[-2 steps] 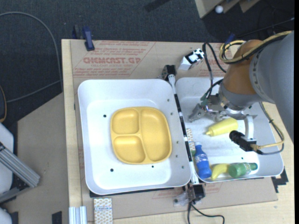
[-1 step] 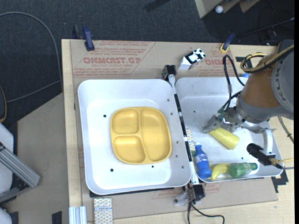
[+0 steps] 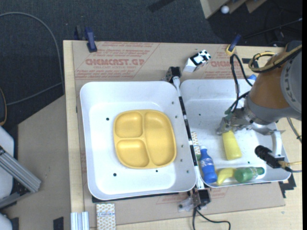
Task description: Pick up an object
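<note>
Several objects lie in the right bin. A yellow bottle lies near the bin's middle. Along the front wall are a blue bottle, a small yellow banana-like piece and a green bottle. My gripper hangs low over the right bin, right at the far end of the yellow bottle; whether it touches the bottle is unclear. The grey arm with its orange band reaches in from the right and hides the bin's right part.
The left bin holds a yellow divided plate. A black-and-white item and clamps sit on the cardboard behind the bins. Cables run over the right bin's back edge.
</note>
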Tool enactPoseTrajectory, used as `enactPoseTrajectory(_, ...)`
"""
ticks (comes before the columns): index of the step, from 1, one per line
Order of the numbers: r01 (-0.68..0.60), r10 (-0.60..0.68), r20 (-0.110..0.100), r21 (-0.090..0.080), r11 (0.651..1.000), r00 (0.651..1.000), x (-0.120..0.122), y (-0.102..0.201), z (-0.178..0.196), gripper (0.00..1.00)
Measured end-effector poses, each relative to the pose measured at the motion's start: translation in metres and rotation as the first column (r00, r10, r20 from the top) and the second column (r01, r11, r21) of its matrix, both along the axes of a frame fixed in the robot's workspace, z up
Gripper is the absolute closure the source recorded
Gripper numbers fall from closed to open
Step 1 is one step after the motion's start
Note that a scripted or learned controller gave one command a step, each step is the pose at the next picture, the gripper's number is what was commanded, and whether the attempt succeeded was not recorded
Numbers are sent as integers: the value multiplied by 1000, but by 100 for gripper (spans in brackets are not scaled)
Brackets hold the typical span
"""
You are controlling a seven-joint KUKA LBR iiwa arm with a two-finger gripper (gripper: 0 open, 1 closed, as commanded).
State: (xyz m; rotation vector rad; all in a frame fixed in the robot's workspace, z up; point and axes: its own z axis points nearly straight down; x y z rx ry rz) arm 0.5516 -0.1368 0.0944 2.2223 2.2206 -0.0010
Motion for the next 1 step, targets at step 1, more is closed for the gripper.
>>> enactPoseTrajectory(1,-3,3,2,2,1000,1000,-2,96,91,100)
